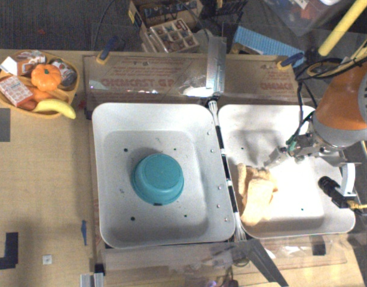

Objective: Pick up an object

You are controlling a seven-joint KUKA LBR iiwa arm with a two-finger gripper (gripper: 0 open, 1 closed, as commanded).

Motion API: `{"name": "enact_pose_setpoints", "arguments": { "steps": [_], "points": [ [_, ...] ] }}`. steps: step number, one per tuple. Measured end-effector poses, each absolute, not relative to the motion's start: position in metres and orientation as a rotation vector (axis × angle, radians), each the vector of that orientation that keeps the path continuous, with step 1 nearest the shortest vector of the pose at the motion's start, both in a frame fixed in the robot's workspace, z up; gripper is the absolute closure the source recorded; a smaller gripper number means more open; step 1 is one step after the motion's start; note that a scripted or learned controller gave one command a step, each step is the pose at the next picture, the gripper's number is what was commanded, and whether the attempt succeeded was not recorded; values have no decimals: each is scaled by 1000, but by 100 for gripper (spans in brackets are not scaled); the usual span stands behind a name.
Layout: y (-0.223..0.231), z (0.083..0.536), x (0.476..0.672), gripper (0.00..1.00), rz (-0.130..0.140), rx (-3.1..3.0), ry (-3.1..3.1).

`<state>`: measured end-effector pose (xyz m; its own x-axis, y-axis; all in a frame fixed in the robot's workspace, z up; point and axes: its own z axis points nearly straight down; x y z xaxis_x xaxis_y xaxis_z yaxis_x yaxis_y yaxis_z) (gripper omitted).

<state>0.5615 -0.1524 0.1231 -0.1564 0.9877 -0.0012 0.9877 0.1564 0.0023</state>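
Observation:
An upturned teal bowl [159, 178] sits in the middle of the left bin [112, 124]. A pale tan, soft-looking object [257, 196] lies against the left wall of the right bin [327, 220], near its front. My gripper [271, 162] reaches in from the right at a slant. Its tip is low in the right bin, just above the tan object's upper edge. Whether it touches the object is not clear, and I see nothing held in it.
A plate of toy food with a banana and a small pumpkin [37, 85] stands on the bench at the far left. Cardboard and clear plastic [153, 79] line the back of both bins. A metal divider [222, 160] runs between the bins.

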Motion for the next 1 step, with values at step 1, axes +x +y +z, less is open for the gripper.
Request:
{"name": "enact_pose_setpoints", "arguments": {
  "steps": [1],
  "points": [
    [-117, 92, 516, 0, 13, 1962, 2434]
  ]
}}
